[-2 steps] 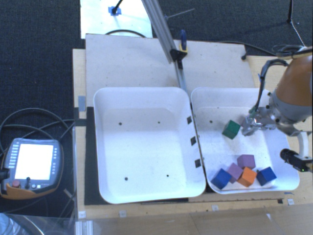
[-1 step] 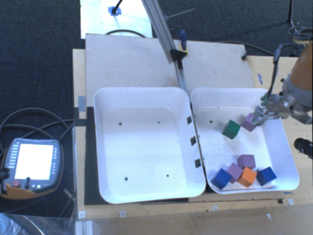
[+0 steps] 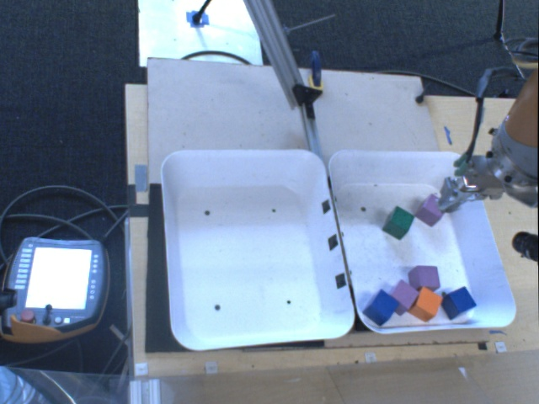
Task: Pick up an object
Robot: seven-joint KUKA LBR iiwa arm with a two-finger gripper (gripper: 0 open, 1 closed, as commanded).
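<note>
The right bin (image 3: 396, 155) holds several small cubes. A purple cube (image 3: 429, 211) lies tilted near the bin's upper right, with a green cube (image 3: 398, 222) just to its left. My gripper (image 3: 451, 195) reaches in from the right and sits right against the purple cube's upper right side. Whether it holds the cube is unclear from this angle. Near the bin's front lie two more purple cubes (image 3: 424, 276) (image 3: 405, 295), an orange cube (image 3: 425, 304) and two blue cubes (image 3: 381, 306) (image 3: 458, 302).
The left bin (image 3: 244, 155) stands beside the right one, divided from it by a shared rim (image 3: 333, 225). A slanted metal pole (image 3: 274, 32) crosses the back of the bench. A teach pendant (image 3: 55, 289) lies on the floor at the left.
</note>
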